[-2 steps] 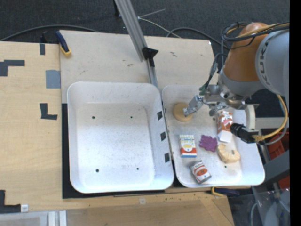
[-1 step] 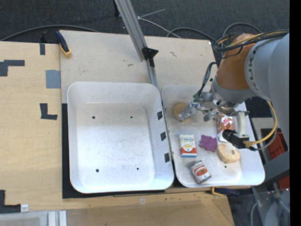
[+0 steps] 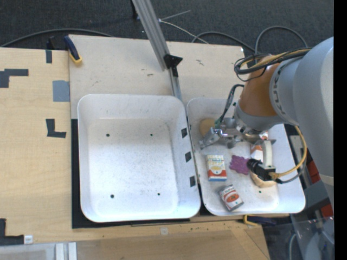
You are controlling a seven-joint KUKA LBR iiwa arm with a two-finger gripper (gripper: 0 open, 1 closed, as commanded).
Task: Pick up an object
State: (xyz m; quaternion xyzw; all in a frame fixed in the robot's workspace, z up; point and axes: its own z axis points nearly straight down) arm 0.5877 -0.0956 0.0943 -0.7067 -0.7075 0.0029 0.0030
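Camera view: claw (image 3: 212,137), grip state unclear, beside a round tan object (image 3: 206,126) in the right bin (image 3: 293,199).

**Two bins, side by side**

On my tabletop (image 3: 124,64) sit two bins, edges touching: the left bin (image 3: 87,145) and the right bin (image 3: 290,199). A pole (image 3: 152,23) slants in from behind and comes down at the back of the seam between them. A clamp (image 3: 73,50) lies at the tabletop's back left corner.

My arm (image 3: 303,91) reaches in from the right, over the right bin. My claw (image 3: 217,137) hangs over that bin's back left part, just beside a round thing (image 3: 205,126). In front of my claw lies a box (image 3: 216,168); nearer the front edge, a can (image 3: 231,197). Right of the box lies a crumpled thing (image 3: 239,163), and right of that, a bottle (image 3: 267,152).
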